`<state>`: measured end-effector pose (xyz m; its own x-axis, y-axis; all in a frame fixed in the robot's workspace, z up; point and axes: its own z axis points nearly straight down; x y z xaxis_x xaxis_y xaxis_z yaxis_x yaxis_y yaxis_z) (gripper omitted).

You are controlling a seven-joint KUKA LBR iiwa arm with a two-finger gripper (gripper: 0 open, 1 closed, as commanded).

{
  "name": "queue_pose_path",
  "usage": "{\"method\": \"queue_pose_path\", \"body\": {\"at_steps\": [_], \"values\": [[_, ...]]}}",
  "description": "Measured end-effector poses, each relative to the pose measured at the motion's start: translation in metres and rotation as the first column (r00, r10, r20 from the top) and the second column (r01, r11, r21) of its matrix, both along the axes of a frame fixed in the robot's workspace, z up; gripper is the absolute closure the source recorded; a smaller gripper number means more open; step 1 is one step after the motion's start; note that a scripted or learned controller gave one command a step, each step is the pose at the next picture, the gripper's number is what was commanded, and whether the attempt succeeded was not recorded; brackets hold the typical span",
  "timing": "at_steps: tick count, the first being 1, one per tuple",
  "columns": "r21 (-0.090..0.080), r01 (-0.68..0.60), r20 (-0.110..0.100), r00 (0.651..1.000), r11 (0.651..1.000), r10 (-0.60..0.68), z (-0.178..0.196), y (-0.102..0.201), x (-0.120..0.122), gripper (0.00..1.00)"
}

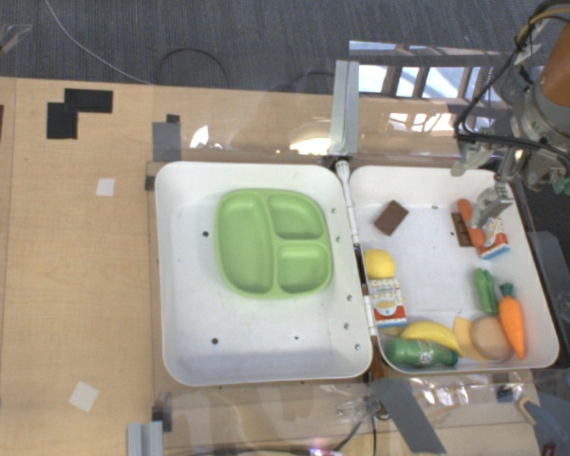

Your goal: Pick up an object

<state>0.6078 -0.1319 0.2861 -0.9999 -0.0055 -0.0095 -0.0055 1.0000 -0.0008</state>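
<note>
The pincer [492, 205] hangs low over the right white bin's [427, 264] far right corner, just above a small red, white and blue carton [495, 245]; its opening I cannot tell. A brown block [391, 218] lies nearby.

We see the gripper [492, 209] low at the right bin's [427, 255] far right corner, beside an orange-red item [465, 211] and a small carton [495, 244]. A brown block [391, 218] lies toward its far left. A banana [429, 332], green bottle [420, 352] and carrot [511, 323] crowd the near edge. In the left bin [185, 340] we see a green divided plate [274, 243].
</note>
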Motion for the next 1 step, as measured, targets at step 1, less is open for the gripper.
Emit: {"method": "queue_pose_path", "body": {"at_steps": [1], "values": [[-0.002, -0.091, 0.002, 0.996, 0.996, 0.091, -0.1855, -0.0332, -0.0133, 0.0]]}}
